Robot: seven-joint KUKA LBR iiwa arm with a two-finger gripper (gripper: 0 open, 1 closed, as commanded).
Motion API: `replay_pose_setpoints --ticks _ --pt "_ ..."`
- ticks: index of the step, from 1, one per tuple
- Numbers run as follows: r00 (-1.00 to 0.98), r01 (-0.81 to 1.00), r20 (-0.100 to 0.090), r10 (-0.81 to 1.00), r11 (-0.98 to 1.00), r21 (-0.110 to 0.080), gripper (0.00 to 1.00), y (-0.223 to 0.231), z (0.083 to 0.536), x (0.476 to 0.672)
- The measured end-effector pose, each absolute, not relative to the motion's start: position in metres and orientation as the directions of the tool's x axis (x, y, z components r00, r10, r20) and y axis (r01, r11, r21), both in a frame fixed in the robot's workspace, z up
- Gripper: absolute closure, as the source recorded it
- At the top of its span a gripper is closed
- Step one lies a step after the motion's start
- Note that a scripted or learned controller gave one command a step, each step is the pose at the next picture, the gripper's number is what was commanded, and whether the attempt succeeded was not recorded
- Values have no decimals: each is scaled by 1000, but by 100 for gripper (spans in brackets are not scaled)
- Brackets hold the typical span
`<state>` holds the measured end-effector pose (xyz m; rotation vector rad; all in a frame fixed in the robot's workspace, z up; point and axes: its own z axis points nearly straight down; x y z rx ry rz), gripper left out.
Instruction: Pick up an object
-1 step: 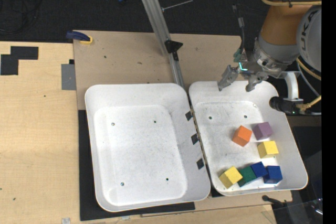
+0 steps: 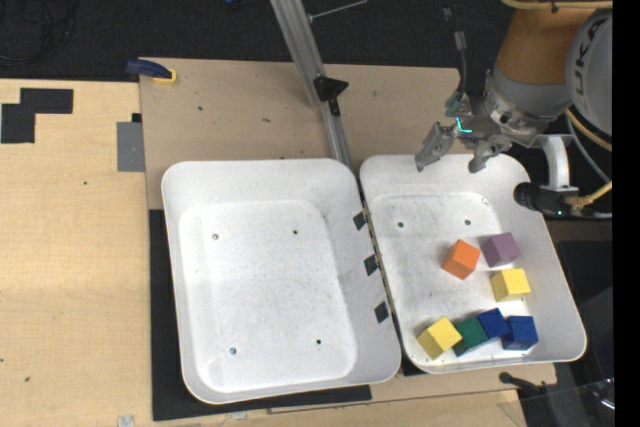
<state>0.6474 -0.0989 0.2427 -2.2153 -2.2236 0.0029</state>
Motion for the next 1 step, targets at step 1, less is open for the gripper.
replay_pose_setpoints --ticks 1 --pt "-3 1000 1 1000 3 -8 0 -94 198 643"
